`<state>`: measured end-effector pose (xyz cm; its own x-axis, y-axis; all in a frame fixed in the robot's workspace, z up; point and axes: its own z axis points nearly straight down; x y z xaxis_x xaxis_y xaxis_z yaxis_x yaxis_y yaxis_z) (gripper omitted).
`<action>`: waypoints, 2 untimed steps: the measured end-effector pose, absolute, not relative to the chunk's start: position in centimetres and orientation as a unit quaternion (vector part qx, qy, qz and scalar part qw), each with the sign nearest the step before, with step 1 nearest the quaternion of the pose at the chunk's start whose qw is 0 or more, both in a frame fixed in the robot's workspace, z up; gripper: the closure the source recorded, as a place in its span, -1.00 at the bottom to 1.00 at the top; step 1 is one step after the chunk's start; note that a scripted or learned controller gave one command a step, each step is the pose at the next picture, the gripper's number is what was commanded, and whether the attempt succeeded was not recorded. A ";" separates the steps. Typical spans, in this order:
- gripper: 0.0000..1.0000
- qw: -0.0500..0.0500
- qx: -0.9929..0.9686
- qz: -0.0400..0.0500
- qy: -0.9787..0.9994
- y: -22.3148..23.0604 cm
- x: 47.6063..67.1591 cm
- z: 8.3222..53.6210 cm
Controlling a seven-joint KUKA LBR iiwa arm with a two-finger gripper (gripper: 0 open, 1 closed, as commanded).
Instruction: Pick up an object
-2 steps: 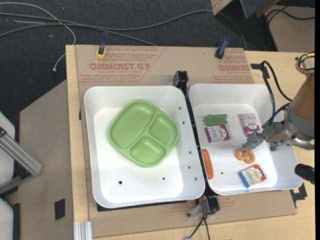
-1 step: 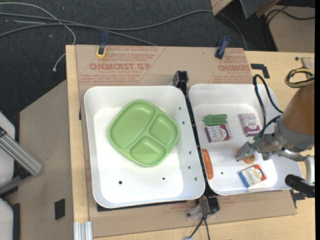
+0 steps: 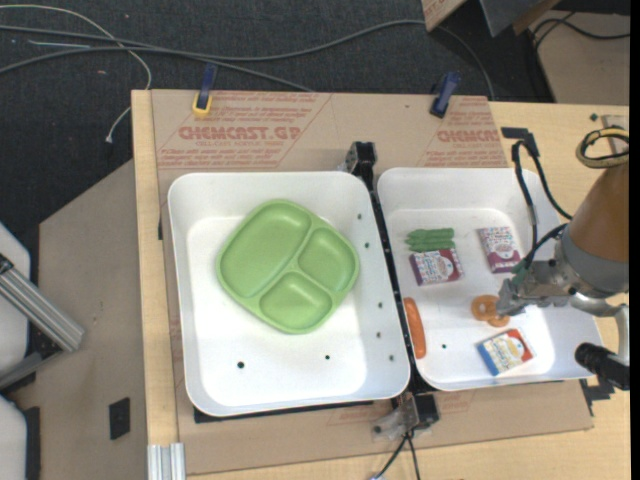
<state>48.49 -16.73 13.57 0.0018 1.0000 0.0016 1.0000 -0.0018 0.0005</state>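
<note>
Gripper [image 3: 512, 301] hovers by the small orange ring [image 3: 488, 310] in the right bin [image 3: 452, 183]; jaw spread, I cannot tell. Ring looks light, stiff; best pinched across its rim.

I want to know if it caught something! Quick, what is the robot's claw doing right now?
Gripper: low in the right bin, beside the small orange ring; open or closed cannot be told.

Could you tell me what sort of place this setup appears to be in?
Probably a robotics lab test bench. Two white bins sit on a cardboard-covered board held by clamps, cables trail over dark carpet, and toy food such as a carrot lies by the arm.
</note>
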 end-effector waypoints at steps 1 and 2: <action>1.00 -0.003 -0.707 -0.001 -0.707 -17.8 48.9 18.9; 1.00 -0.002 -0.707 -0.001 -0.707 -17.8 49.0 20.6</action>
